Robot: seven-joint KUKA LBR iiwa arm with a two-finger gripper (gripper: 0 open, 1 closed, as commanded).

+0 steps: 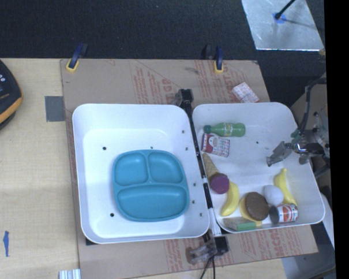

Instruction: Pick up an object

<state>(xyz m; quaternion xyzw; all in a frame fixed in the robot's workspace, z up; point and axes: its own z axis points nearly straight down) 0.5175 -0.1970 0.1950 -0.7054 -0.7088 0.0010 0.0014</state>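
banana (284, 186): right bin (260, 118), just below the gripper, likely target
left bin (86, 169): holds a blue divided plate (150, 185)
gripper (277, 154): over the right bin, jaws apart, holding nothing
risk: crowded corner, fingers may bump the white ball (273, 193) instead

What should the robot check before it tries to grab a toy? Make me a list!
1. Gripper over the right bin: ok, near its right rim.
2. Nothing between its fingers: ok.
3. Toys within the bin: ok; green bottle, two bananas, a can.
4. Easy target: ok, the bottle lies apart from the pile.
5. Crowding at the bottom: not ok; brown disc, white ball and can touch.
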